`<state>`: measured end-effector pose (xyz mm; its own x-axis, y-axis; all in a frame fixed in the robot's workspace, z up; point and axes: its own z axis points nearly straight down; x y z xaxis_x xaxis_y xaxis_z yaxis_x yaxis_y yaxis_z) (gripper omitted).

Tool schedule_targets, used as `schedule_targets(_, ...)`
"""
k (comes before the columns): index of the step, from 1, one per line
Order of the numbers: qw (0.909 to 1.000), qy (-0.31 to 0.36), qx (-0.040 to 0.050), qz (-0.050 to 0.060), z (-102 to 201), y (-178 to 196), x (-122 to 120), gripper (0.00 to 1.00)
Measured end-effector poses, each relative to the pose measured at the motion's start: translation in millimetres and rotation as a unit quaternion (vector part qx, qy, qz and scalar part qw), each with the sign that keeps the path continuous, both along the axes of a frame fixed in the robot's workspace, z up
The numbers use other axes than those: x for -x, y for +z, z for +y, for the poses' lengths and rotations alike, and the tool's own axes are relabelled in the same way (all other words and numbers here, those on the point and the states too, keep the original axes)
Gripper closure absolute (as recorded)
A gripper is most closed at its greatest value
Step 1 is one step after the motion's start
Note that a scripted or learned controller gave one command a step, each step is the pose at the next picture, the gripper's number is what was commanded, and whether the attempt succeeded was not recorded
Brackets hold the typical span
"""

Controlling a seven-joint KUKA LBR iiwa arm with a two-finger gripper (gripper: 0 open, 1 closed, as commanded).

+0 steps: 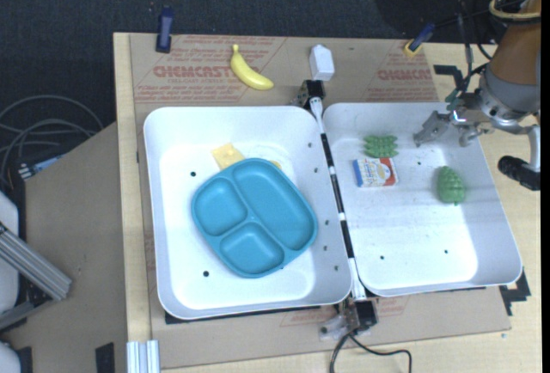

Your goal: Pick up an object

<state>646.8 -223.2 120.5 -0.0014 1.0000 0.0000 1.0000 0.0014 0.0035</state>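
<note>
The claw (449, 124), its fingers spread and holding nothing, hovers over the right bin (481, 264). A green round object (450, 186) lies just below it, untouched. Descending off-centre could nudge it aside, missing the grasp.

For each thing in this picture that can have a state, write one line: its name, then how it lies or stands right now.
Blue divided plate: face up in the left bin, over a yellow piece.
Small packet: flat in the right bin.
Green leafy toy: lying just above the packet.
Green round toy: resting loose, untouched.
Banana: on the bench, outside both bins.
Gripper: over the right bin's top right, holding nothing visible.
</note>
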Motion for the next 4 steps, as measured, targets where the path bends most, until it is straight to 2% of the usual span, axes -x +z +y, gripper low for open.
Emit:
schedule_targets(1,1.0000,0.002,-0.0053,0.002,6,-36,40,0.00)
schedule_targets(2,1.0000,0.002,-0.0045,0.002,5,-35,71,0.00)
schedule_targets(3,1.0000,0.001,-0.0014,0.001,2,-25,71,1.00)
schedule_targets(4,1.0000,0.000,-0.0010,0.003,65,-36,58,1.00)
